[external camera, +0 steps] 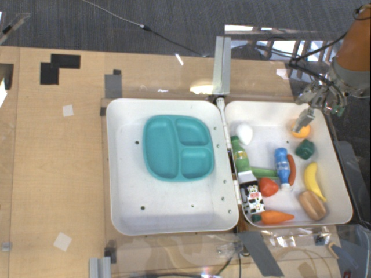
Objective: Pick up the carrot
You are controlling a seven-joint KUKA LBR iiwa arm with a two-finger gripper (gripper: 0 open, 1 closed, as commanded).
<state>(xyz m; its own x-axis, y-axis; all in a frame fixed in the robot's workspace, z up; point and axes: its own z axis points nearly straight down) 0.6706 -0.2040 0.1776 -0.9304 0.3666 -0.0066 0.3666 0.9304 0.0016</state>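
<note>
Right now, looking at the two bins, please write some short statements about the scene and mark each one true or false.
1. The carrot lies in the right bin, near its front edge. True.
2. The gripper holds the carrot. False: it hangs at the far side of that bin, by a small orange item.
3. The teal plate sits in the left bin. True.
4. The banana lies on the teal plate. False: it is in the right bin.

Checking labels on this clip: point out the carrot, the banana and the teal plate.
carrot [277, 217]: camera view, middle of its orange body.
banana [313, 181]: camera view, middle of its curve.
teal plate [157, 146]: camera view, floor of its large compartment.
</note>
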